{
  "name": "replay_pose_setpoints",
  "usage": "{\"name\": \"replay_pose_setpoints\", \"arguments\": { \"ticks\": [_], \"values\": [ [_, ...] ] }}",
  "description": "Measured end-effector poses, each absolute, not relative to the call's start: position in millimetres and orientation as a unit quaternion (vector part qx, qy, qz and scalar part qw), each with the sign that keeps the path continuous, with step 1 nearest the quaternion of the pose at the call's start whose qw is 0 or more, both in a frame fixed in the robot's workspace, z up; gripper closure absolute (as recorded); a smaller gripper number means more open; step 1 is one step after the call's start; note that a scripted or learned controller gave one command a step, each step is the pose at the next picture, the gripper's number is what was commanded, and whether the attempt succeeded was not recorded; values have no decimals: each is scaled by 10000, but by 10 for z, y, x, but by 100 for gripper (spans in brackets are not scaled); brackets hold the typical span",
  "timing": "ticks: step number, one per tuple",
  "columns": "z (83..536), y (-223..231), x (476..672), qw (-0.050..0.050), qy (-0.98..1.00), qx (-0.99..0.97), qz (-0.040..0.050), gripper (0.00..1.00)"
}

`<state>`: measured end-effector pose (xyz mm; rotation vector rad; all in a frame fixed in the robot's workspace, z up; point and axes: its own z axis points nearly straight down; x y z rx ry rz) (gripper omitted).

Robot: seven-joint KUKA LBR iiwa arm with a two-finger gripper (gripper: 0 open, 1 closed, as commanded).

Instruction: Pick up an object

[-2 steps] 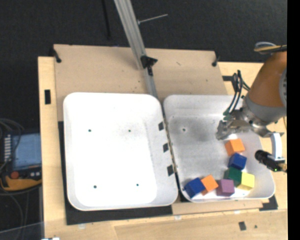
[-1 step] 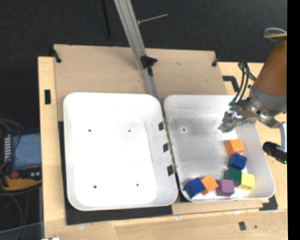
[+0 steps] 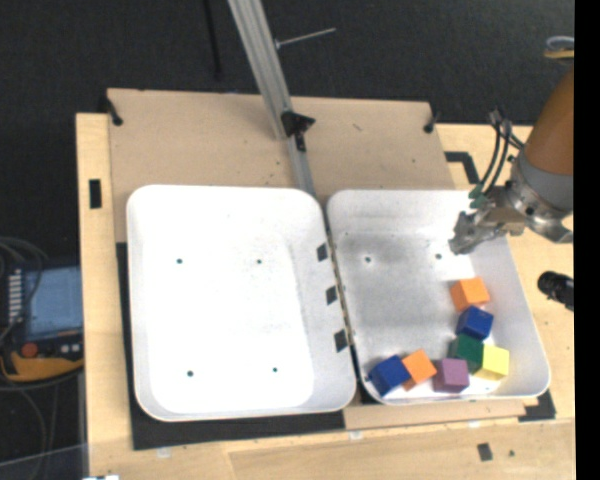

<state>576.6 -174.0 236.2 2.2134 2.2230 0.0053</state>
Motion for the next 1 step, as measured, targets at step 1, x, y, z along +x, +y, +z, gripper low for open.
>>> {"name": "replay_pose_setpoints", "arguments": {
  "ticks": [1],
  "values": [
    [2271, -1224, 5935, 8, 7094, 7048, 2, 100]
  ]
}}
